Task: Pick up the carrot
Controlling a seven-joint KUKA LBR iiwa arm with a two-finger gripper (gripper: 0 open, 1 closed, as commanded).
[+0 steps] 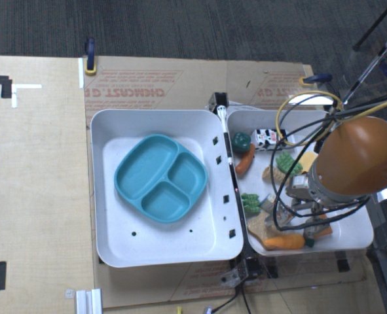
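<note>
The long orange plastic carrot (284, 242) lies flat near the front wall of the right shallow white bin (350, 237). The end effector (301, 208) sits just above it among black cables; its state cannot be determined. The left white bin (108, 241) holds 1 teal 3-compartment plate (160, 178).

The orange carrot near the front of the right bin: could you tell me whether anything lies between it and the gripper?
Nothing visible does. The orange carrot lies along the front wall of the right white bin, and the gripper sits directly above its green-topped end. The arm's own black cables loop nearby but do not cover the carrot.
</note>
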